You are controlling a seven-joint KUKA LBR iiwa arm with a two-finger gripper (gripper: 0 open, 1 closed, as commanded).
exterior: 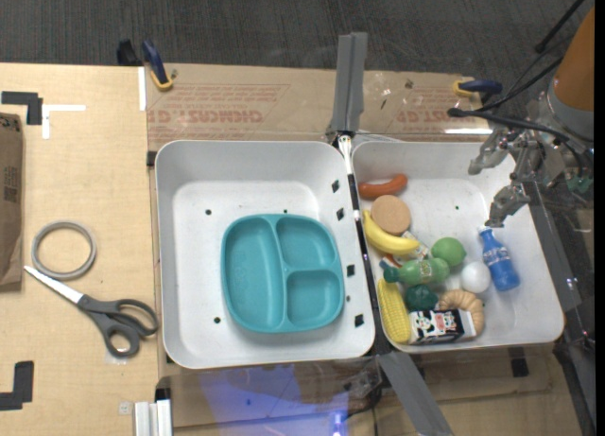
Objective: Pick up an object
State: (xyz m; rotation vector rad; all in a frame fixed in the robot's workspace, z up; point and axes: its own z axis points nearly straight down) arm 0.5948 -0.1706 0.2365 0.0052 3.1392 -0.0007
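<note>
The right bin (444, 162) holds a pile of toy food: a red sausage (383, 183), a round tan bun (389, 214), a banana (388, 238), a green apple (448, 252), a white egg (473, 278), a corn cob (392, 309), a croissant (463, 300), a small black-and-white carton (442, 325) and a blue bottle (498, 259). My gripper (495, 182) hangs over the bin's right side, just beyond the blue bottle's cap. Its fingers stand open and apart with nothing between them.
A teal divided plate (282, 271) lies in the left bin (189, 188). On the bench to the left are scissors (104, 311) and a tape roll (63, 248). A grey divider strip (350, 84) runs between the bins at the back.
</note>
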